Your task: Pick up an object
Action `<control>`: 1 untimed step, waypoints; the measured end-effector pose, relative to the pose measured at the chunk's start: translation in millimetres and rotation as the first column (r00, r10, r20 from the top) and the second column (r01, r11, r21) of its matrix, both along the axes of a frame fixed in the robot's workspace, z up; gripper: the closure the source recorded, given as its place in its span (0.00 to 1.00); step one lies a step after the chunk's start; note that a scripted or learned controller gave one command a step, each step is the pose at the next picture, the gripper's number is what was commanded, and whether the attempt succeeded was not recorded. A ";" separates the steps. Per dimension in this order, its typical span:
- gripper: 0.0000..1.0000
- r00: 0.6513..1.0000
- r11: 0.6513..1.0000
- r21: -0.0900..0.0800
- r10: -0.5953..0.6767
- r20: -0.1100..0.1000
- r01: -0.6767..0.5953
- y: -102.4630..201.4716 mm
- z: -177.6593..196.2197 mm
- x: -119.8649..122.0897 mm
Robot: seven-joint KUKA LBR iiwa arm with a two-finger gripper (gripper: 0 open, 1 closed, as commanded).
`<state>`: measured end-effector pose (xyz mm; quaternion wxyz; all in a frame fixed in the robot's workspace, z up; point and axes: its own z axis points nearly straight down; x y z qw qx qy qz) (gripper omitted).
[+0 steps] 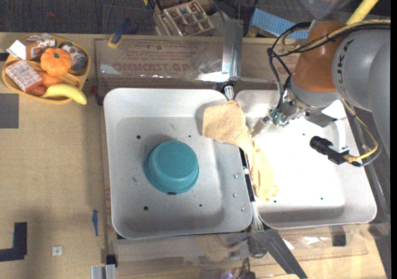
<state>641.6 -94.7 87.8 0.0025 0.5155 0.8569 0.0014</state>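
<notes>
The bench (56,178) carries two shallow white bins side by side, the left bin (124,116) and the right bin (322,197). The grey arm (366,67) with its orange band reaches in from the right and bends down over the far left corner of the right bin. A yellow cloth (232,129) drapes across the shared wall between the bins, one end spread in the left bin's far right corner, the other trailing down the near left side of the right bin. A teal bowl (172,167) sits upside down near the middle of the left bin, apart from the cloth. The pincer (273,116) hangs just beside the cloth's upper fold; whether it is wide or narrow cannot be told. A fruit basket (44,73) rests at the bench's far left.
</notes>
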 end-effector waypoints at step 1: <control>1.00 1.000 1.000 0.000 0.000 0.007 0.000 0.5 12.7 2.1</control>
